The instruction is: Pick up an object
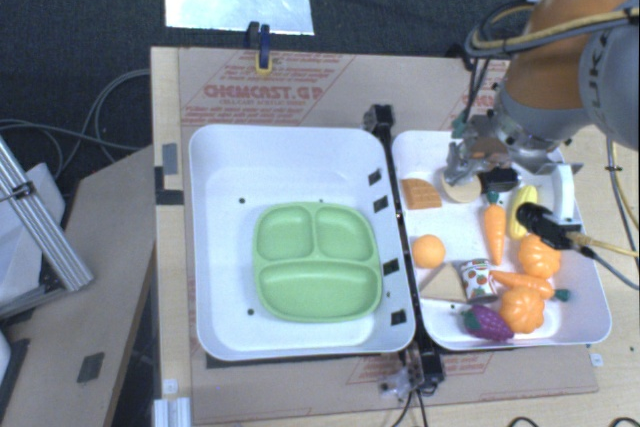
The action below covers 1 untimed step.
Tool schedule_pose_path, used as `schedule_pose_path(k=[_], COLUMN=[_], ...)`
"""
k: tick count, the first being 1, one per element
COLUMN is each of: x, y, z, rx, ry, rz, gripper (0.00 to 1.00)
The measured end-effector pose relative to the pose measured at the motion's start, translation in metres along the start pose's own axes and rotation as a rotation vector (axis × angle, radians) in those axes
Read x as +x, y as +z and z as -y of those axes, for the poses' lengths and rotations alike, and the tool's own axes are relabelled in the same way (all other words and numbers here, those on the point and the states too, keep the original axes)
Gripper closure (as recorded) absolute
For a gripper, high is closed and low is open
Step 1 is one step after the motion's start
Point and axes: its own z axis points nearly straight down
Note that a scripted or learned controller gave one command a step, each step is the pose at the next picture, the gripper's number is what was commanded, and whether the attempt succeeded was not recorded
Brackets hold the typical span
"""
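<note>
The right bin (590, 320) holds several toy foods: a toast slice (421, 194), an orange ball (428, 250), an upright carrot (494, 232), a yellow banana (522, 212), an orange fruit (538, 258), a second carrot (523, 282) lying flat, another orange fruit (523, 311), purple grapes (485, 322) and a small can (477, 279). My gripper (461, 167) hangs low over the bin's far side, right above a pale round piece (464, 190) and just right of the toast. Nothing shows between its fingers.
The left bin (230, 165) carries a green divided plate (318, 260). A black divider (392, 215) with clips runs between the bins. The grey arm (560, 65) with cables comes in from the upper right. A cardboard sheet (270, 85) lies under both bins.
</note>
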Motion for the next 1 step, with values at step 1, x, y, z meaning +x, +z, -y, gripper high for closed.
schedule_pose_path(k=[1], x=[0.0016], y=[0.0012], z=[-0.0042], rx=[-0.001], ry=[-0.002], rz=[0.000], gripper=[1.00])
